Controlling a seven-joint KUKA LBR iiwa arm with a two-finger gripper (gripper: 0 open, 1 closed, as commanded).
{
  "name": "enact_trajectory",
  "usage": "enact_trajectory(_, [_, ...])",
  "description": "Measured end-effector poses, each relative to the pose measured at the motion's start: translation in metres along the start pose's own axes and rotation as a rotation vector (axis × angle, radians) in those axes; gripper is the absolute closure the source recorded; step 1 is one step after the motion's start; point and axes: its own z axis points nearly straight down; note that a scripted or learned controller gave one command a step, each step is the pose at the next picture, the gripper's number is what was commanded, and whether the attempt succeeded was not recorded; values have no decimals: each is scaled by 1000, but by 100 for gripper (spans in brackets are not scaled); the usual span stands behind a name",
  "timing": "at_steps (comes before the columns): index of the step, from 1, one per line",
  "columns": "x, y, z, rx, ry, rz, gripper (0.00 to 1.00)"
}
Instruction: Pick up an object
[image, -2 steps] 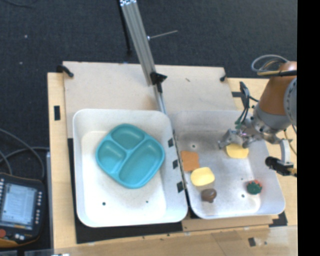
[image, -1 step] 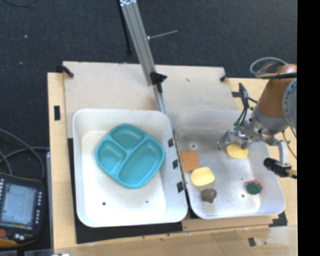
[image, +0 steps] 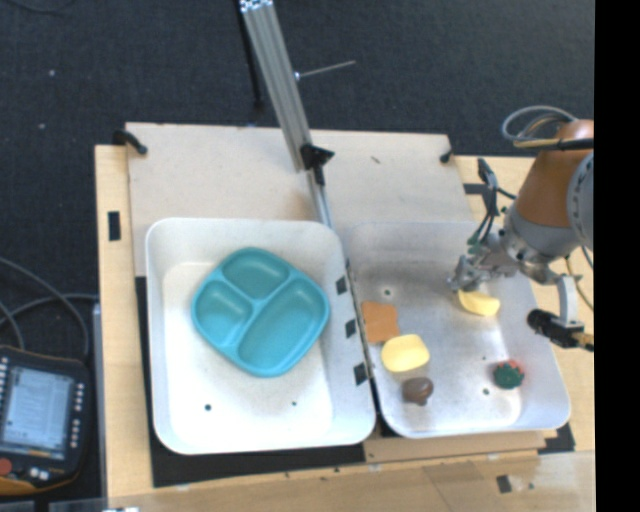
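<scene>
My gripper (image: 470, 278) hangs low over the right bin (image: 420, 250), its tip just above and left of a small yellow piece (image: 480, 304) that lies on the bin floor. Nothing shows between the fingers. Further left in the same bin lie an orange square (image: 379, 321), a pale yellow block (image: 404, 353) and a dark brown lump (image: 417, 389). A small green and red item (image: 508, 374) rests near the bin's right front.
The left bin (image: 170, 400) holds a teal divided plate (image: 261, 310). A metal rail (image: 285, 90) slants down from the top to the gap between the bins. A tablet device (image: 35, 415) sits at the lower left, off the bench.
</scene>
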Motion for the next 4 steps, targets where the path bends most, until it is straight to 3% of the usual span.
enact_trajectory(1, [6, 10, -58, 0, -7, 2, 100])
enact_trajectory(3, [6, 2, -156, 2, -8, 0, 100])
enact_trajectory(4, [54, -7, -143, 7, -6, 1, 100])
